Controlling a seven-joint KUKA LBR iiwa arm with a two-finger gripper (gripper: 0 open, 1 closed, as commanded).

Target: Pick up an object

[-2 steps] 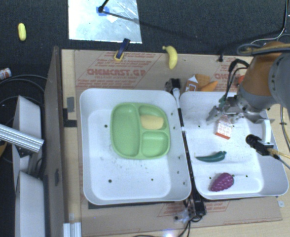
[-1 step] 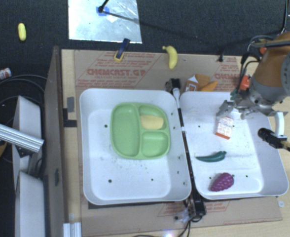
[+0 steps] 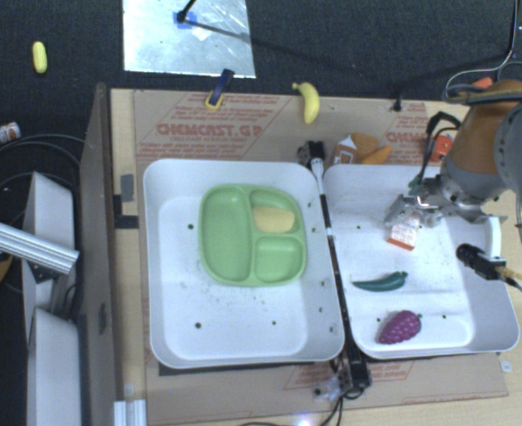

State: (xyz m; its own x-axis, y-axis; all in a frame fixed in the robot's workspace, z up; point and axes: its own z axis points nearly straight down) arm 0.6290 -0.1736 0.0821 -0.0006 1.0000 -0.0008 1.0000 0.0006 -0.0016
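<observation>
My gripper (image 3: 413, 209) hangs low over the upper middle of the right bin (image 3: 492, 327). A small white and orange carton (image 3: 405, 234) lies directly under its tip, touching or nearly touching it; whether it is gripped is hidden. Nearer the front of the same bin lie a dark green pepper (image 3: 381, 281) and a purple bunch of grapes (image 3: 399, 327).
The left bin (image 3: 172, 327) holds a green divided plate (image 3: 243, 238) with a pale yellow piece (image 3: 274, 219) in its upper right compartment. A yellow banana (image 3: 309, 102) and an orange thing (image 3: 367, 152) lie on the board behind the bins.
</observation>
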